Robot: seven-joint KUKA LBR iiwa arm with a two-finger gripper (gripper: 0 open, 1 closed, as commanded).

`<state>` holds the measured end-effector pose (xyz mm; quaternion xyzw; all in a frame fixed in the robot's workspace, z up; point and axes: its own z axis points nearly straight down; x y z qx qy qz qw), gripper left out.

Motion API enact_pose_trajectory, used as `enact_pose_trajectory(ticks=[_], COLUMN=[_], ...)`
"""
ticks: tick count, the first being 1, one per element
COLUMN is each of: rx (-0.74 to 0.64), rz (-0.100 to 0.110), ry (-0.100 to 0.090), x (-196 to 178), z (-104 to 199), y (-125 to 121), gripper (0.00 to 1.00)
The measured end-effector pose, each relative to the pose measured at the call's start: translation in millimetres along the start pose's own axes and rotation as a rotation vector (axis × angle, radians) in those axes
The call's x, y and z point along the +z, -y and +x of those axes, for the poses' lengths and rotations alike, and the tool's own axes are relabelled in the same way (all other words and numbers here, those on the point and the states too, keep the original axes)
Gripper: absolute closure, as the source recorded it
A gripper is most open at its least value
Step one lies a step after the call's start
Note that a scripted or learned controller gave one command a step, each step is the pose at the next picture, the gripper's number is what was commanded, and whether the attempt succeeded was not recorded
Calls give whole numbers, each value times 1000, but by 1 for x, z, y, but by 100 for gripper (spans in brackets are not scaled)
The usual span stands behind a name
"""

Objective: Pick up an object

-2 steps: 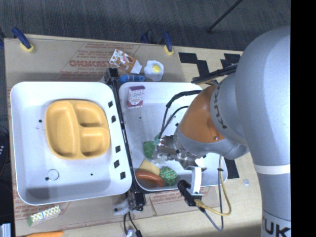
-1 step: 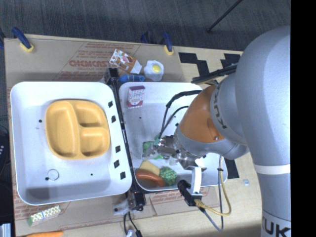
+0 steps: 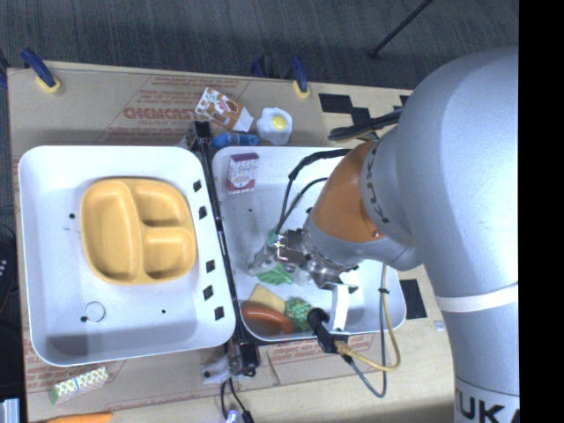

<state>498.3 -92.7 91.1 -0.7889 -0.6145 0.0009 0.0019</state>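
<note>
The cardboard-covered bench (image 3: pixel 132 104) carries two white bins, the right bin (image 3: pixel 231 236) under the gripper (image 3: pixel 280 252) and the left bin (image 3: pixel 40 236) beside it, plus a small carton (image 3: pixel 216 107), a yellow-and-white object (image 3: pixel 275 124) and a wrapped packet (image 3: pixel 79 383).

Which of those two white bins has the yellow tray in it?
The left bin, away from the arm, holds the yellow divided tray. The right bin, where the claw reaches, holds small toy foods instead.

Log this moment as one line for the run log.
arm: over right bin | gripper: low, near green toy | yellow tray: left bin
</note>
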Motion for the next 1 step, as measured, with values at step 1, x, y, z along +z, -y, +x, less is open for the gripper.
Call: enact_pose_trajectory(ticks=[1], rx=[11], rz=[2], ry=[0], x=[0], z=[-4], y=[23], gripper=[0])
